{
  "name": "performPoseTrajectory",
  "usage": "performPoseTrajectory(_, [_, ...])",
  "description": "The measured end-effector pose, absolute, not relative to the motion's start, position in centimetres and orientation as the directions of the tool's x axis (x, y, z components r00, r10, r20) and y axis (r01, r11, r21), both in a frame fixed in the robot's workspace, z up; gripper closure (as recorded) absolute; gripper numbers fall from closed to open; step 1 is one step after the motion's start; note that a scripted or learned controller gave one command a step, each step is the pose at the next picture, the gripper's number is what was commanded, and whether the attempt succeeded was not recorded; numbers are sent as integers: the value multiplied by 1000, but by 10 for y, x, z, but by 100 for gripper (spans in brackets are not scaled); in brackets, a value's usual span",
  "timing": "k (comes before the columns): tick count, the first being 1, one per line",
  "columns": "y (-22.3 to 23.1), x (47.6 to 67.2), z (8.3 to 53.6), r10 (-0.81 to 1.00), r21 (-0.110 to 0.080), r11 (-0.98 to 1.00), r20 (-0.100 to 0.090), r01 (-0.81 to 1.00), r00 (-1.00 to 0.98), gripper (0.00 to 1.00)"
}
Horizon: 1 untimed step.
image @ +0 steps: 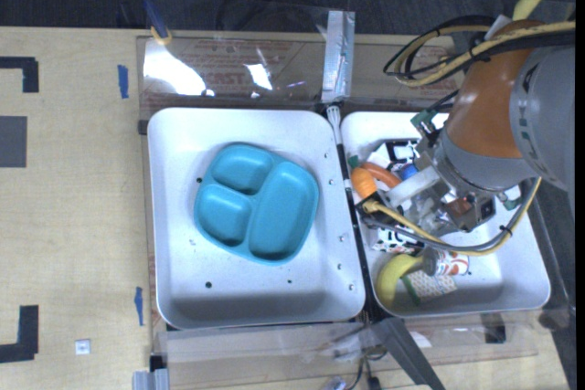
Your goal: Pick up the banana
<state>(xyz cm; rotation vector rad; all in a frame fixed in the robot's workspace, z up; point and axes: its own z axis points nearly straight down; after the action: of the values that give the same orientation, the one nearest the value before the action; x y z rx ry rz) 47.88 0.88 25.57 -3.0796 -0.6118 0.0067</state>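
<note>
Bright, even overhead light. Strong white glare on the clear plastic sheet (242, 68) behind the bins. Soft shadows; the picture looks slightly soft and grainy.

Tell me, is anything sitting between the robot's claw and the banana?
Partly. The banana lies at the near left corner of the right bin, crowded by other small items. The gripper hangs just above and right of it, and a patterned object lies against the banana's right side.

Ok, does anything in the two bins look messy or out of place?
The right bin is cluttered: the banana sits jammed in its near-left corner among piled items. The blue divided plate lies askew in the left bin.
</note>
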Motion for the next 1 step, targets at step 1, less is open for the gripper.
performPoseTrajectory(1, [-32,505,408,628,-1,-778,-2,628,778,100])
